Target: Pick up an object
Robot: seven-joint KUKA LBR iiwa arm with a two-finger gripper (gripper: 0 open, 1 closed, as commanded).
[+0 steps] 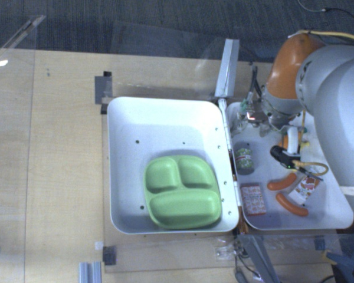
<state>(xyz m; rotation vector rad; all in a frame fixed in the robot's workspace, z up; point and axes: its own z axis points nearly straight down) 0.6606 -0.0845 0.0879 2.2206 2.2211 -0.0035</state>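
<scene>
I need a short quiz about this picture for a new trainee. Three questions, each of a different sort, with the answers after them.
1. True or false: the green divided tray lies in the left bin.
2. How many sausages lie in the right bin? A) one B) two C) four
3. Fill in: the small checked packet lies near the right bin's ____ edge.

Key: 1 true. 2 B: one sausage and another below it. 3 left.
</scene>
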